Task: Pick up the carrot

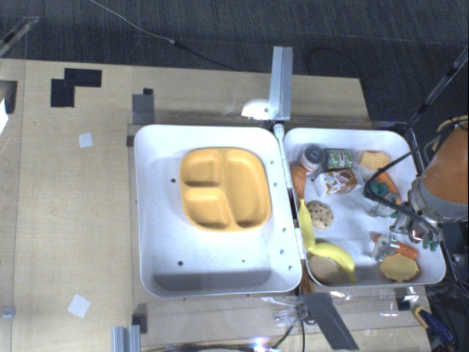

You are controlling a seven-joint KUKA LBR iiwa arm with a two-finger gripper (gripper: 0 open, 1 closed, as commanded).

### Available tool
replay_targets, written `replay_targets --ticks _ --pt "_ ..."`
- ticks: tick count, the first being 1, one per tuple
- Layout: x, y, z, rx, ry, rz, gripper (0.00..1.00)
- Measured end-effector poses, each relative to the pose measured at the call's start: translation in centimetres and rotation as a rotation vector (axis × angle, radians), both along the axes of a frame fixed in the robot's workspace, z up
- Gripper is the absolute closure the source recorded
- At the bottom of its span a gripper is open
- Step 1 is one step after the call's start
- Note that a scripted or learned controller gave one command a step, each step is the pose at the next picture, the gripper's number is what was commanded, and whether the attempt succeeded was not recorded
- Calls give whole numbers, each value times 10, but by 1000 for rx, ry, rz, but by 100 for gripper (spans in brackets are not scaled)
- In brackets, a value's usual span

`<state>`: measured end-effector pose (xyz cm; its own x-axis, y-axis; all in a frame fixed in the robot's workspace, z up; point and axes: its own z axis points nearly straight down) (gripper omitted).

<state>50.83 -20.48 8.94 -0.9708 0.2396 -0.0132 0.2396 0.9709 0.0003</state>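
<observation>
Seen from above at a slant, a pale wooden table (66, 218) carries two shallow white bins side by side. The left bin (157, 218) holds a yellow plate (222, 188) with three compartments, set near its middle and tilted slightly.

The right bin (359, 134) is crowded. Along its left wall an orange-brown sausage-like item (298, 180) is seen, with a cookie (319, 213) just beside it and a banana (322, 249) curving down toward the near corner, where a brown rounded item (327, 270) touches it. At the far side stand a small grey-capped jar (313, 155), a green can (339, 158) lying on its side, a red-and-white packet (338, 182) and a wedge of cheese (376, 160). A yellow-brown potato-like item (399, 268) lies in the near right corner.

The arm (447, 171) reaches in from the right, its orange band visible above the wrist. The end effector (387, 246) is lowered into the near right part of the right bin, just above the potato-like item. Its metal parts are small and blurred against the clutter, so the spread of its fingers cannot be told, nor whether anything is between them.

The carrot (405, 252) appears to be the small orange piece lying in the right bin, just beside the end effector and touching the far edge of the potato-like item; part of it is hidden by the metal. Another orange piece (388, 184) lies farther back, beside a teal item (377, 191).
</observation>
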Motion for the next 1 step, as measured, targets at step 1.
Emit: replay_targets --ticks 1 --pt "2 7 0 4 -3 -439 0"
